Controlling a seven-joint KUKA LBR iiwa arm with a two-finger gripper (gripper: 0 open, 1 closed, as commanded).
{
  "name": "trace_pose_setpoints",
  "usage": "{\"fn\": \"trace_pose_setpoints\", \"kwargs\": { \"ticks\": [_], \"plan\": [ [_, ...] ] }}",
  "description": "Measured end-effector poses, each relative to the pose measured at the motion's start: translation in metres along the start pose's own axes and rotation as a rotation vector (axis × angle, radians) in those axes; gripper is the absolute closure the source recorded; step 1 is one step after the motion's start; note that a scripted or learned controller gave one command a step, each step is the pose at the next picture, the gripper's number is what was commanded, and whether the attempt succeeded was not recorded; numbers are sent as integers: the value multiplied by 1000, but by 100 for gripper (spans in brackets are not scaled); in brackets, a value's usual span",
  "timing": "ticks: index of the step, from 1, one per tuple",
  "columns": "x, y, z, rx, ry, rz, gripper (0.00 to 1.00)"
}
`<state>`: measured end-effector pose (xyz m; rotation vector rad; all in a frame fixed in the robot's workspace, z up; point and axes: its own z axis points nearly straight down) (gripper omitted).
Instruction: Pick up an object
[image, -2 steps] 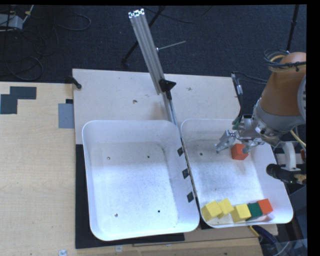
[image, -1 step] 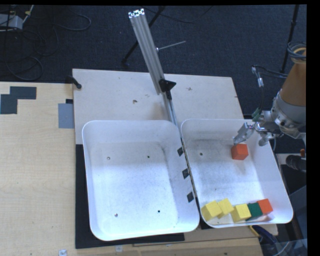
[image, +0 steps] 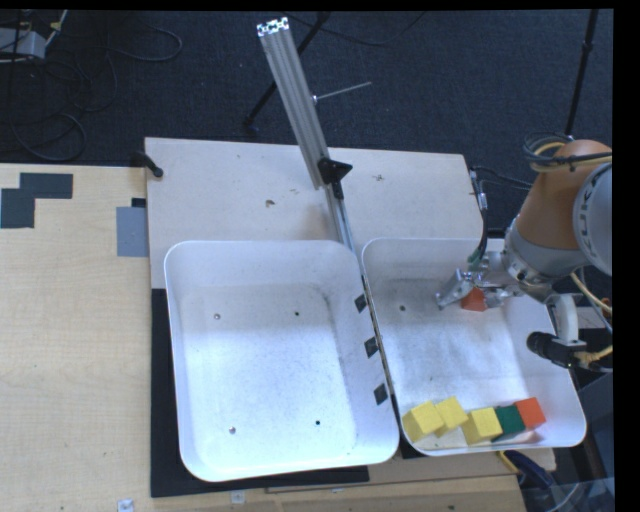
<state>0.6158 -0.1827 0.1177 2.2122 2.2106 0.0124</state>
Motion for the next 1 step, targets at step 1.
{"fn": "trace_pose_setpoints", "kwargs": {
  "ticks": [1],
  "plan": [
    [17, 39, 7, -12, -5, -2, 0]
  ]
}}
